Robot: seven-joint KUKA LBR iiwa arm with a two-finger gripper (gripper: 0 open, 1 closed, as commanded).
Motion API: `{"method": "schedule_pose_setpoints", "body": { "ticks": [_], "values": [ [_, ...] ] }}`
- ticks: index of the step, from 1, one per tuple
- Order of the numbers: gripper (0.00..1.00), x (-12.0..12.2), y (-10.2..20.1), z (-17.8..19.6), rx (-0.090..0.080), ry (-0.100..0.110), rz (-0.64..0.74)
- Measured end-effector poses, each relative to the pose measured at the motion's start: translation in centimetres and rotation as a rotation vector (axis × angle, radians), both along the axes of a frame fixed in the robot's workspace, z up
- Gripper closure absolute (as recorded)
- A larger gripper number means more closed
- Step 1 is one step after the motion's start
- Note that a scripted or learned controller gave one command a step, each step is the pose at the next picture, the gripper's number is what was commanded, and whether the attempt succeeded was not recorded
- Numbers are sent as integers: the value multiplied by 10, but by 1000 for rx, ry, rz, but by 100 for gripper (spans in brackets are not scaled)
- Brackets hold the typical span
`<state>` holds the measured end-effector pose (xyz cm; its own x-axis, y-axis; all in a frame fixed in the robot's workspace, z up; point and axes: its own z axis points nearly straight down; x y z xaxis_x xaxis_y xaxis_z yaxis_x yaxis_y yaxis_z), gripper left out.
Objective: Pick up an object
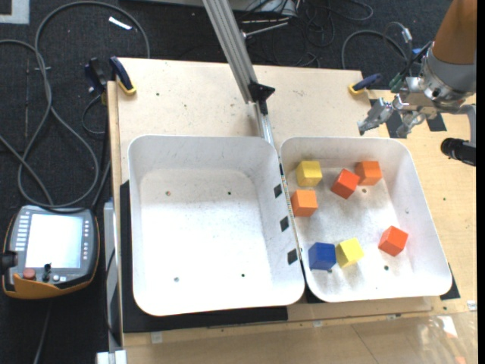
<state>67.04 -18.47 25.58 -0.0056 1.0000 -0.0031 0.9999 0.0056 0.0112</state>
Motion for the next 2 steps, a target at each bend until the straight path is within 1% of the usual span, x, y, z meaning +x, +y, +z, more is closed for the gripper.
{"method": "schedule_pose_setpoints", "body": {
  "ticks": [1, 2],
  "values": [
    [0, -13, 37, -143, 0, 3, -6],
    [0, -38, 54, -148, -13, -17, -12]
  ]
}}
